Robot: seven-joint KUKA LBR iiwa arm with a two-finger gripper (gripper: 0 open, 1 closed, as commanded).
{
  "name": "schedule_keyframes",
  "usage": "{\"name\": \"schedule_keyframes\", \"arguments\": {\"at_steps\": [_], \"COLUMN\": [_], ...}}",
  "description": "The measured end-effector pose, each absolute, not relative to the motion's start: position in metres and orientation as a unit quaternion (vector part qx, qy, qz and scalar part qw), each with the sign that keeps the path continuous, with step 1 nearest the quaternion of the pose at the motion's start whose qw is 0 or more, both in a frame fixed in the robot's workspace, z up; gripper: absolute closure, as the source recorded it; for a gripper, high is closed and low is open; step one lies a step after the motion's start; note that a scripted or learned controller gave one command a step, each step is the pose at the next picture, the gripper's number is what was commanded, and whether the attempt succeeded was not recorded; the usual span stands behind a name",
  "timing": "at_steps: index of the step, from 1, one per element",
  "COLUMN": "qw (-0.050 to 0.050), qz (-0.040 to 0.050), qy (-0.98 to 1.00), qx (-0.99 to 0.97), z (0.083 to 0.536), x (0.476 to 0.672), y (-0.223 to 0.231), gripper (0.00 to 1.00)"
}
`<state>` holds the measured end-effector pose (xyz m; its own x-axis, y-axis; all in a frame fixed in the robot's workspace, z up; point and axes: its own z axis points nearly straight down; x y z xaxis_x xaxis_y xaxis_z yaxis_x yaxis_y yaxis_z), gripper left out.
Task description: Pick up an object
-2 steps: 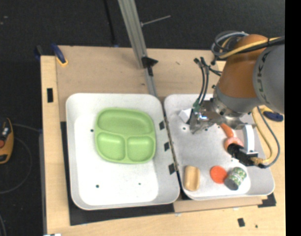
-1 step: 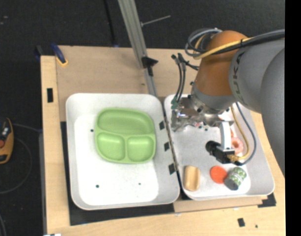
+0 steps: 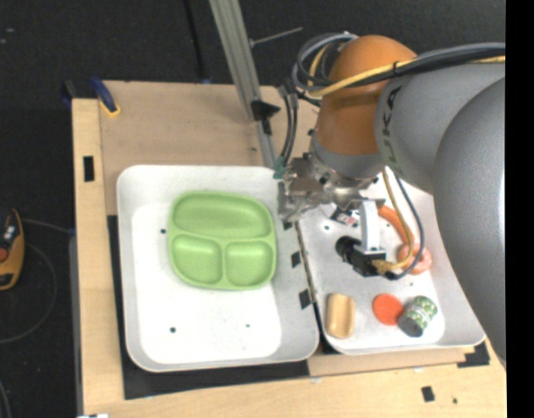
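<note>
The arm hangs over the right bin's far side; whether the jaws are parted I cannot tell; nothing looks lifted, the green plate untouched left.

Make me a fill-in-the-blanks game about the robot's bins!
1. The green plate lies in the ___ bin.
2. The plate has ___ compartments.
3. The orange ball lies in the ___ bin.
4. The arm's band is ___.

Missing words: left; three; right; orange
</note>
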<state>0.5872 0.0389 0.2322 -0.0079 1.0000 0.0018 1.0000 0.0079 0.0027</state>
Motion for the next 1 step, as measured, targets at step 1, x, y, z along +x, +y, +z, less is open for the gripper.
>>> {"name": "schedule_keyframes", "arguments": {"at_steps": [1], "qw": [0.0], "qz": [0.0009], "qy": [0.71], "qx": [0.705], "z": [0.2251], "x": [0.606], "y": [0.0875], "gripper": [1.0]}}
